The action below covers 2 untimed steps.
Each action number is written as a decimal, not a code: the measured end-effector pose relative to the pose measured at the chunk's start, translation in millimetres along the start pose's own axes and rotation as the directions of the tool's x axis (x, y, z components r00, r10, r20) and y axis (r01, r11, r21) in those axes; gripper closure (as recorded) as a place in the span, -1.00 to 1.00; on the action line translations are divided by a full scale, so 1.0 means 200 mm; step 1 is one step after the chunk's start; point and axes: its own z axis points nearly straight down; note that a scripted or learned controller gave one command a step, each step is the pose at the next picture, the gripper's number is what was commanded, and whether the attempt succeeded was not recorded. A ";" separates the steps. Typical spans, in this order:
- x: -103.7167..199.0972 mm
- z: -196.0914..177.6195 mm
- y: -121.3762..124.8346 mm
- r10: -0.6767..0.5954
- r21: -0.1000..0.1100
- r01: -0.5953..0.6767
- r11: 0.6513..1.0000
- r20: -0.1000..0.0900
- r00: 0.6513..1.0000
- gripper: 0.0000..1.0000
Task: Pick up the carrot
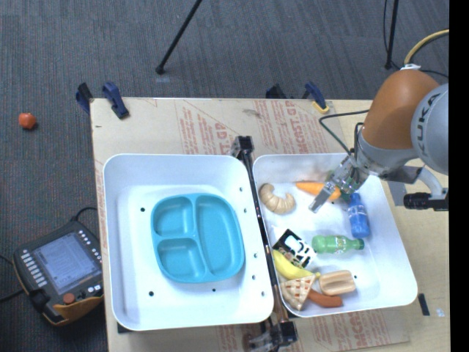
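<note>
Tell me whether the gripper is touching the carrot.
Cannot tell. In the camera view the gripper overlaps the right end of the carrot in the right bin, but the slanted view leaves it unclear whether it touches or hovers above.

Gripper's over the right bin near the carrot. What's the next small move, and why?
Probably lower a little and close. The gripper sits right at the carrot, at its right end, with the croissant lying apart to the left, so a short descent should seat the fingers around it.
</note>
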 end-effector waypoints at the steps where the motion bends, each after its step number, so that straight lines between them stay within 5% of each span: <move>1: 0.23 0.12 0.19 -0.048 0.001 0.048 0.999 -0.003 0.999 -1.00; 2: 0.26 0.06 0.21 -0.183 -0.001 0.183 0.983 0.000 0.983 -1.00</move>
